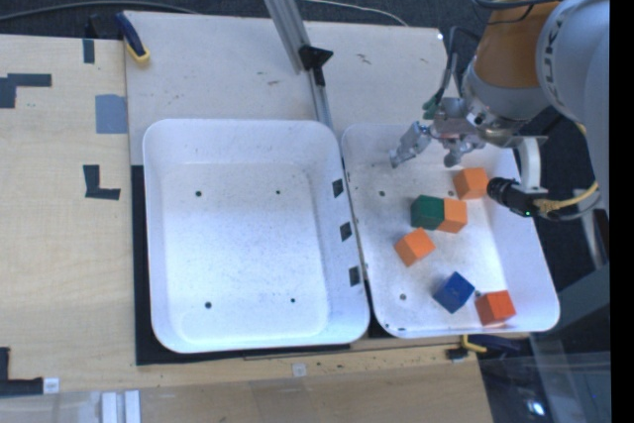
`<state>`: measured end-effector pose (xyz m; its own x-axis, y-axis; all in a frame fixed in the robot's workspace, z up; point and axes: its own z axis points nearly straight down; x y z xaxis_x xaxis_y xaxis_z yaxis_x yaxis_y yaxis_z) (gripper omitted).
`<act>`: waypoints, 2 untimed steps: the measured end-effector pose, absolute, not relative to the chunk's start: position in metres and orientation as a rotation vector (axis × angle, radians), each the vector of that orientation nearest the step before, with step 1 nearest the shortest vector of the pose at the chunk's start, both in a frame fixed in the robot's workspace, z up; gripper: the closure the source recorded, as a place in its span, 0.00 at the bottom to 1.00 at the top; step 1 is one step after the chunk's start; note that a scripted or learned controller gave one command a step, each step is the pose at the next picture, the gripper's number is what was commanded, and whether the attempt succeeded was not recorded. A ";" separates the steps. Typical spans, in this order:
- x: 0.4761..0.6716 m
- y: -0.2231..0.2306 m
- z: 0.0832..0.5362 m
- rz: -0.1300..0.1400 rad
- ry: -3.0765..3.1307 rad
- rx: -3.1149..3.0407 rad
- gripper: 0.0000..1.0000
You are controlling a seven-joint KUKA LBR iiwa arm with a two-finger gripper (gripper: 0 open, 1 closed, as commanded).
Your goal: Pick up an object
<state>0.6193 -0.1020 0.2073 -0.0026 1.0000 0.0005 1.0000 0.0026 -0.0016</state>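
Note:
The right bin [381,213] holds several small blocks. An orange block [471,182] lies near its far right side, and a green block [428,211] touches another orange block [454,215]. A third orange block [416,246] sits mid-bin. A blue block [454,292] and a red-orange block [494,307] rest at the near right corner. My gripper [432,149] hangs above the bin's far part, its two fingers spread apart with nothing between them. It is up and left of the nearest orange block.
The left bin [238,233] stands beside the right one. A slanted metal rail [282,5] rises behind the bins. A blue and yellow clamp [132,37] lies at the bench's far left. Black cables run beside the arm at the right.

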 end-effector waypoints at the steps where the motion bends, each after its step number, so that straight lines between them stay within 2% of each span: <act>1: 0.590 -0.155 0.117 -0.011 -2.235 -2.227 0.00; 2: 0.594 -0.141 0.111 -0.021 -2.242 -2.242 0.00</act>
<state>0.5944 -0.1408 0.1106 0.0000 0.9999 -0.0112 0.9996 0.0003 0.0295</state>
